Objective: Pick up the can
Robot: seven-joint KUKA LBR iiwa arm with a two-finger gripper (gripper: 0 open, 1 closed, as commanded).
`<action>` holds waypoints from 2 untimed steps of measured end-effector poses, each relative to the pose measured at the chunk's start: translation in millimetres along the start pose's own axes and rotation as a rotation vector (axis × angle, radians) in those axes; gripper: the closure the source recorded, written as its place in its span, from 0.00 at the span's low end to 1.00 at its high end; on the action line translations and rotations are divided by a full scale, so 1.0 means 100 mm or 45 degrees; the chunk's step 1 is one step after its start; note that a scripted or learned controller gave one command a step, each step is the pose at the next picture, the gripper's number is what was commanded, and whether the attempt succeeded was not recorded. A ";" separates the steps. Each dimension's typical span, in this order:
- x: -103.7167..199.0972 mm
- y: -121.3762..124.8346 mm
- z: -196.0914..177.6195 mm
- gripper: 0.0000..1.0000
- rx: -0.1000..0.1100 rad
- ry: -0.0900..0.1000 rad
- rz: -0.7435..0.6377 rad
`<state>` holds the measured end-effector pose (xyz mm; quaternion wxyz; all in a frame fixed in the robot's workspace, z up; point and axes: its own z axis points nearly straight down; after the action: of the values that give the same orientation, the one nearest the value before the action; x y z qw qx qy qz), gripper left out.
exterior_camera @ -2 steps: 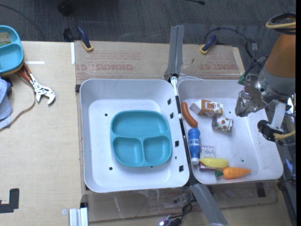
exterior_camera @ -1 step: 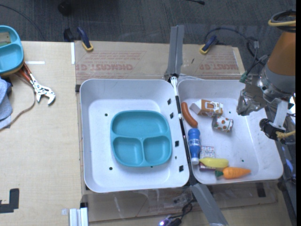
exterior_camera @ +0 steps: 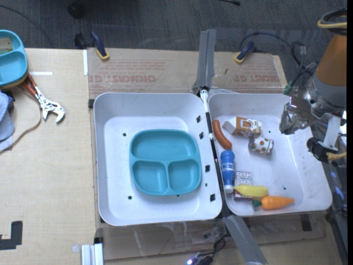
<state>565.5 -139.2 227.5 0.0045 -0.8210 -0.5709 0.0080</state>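
Can lies on its side in the right bin, just beside the hand and lower to its left, apart from it. We cannot tell the hand's state. Beyond the can we see a small box, sausage, bottle.

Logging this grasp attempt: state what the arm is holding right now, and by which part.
Nothing is held. The end effector sits at the right bin's right edge, apart from the can lying in that bin.
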 end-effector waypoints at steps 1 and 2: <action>0.57 -0.20 0.38 1.00 -0.012 0.010 0.449; 0.56 -0.20 0.29 1.00 -0.009 0.007 0.445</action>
<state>566.2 -79.7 198.0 0.0019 -0.9077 -0.4195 0.0044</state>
